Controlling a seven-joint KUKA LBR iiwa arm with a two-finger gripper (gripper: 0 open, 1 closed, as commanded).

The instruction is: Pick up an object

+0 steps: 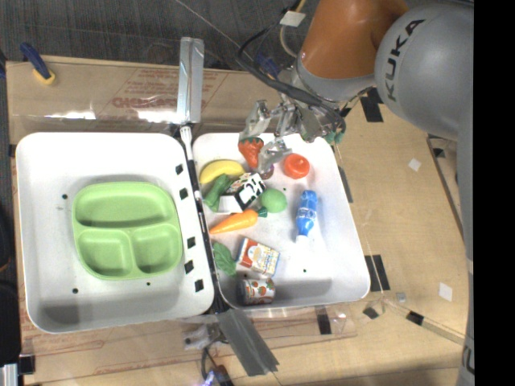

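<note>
So the arm comes in from the right and its hand is hanging over the far edge of the right bin. It's all shiny metal bits up there and I honestly can't tell if the fingers are apart or together, or if anything's in them. A reddish-orange toy sits right under the hand, just beside it, too blurry to name.

The right bin is where all the stuff is. There's a small orange cup-looking thing near the far right, a banana on the far left side against the divider, and a black-and-white toy just near of it. A green ball touches that one. A carrot lies across the middle, a blue bottle lies off to the right on its own. Closer to me there's a little juice carton and a can tipped on its side at the near edge.

The left bin just has a green divided tray in it. Both bins sit on a wooden surface.
</note>
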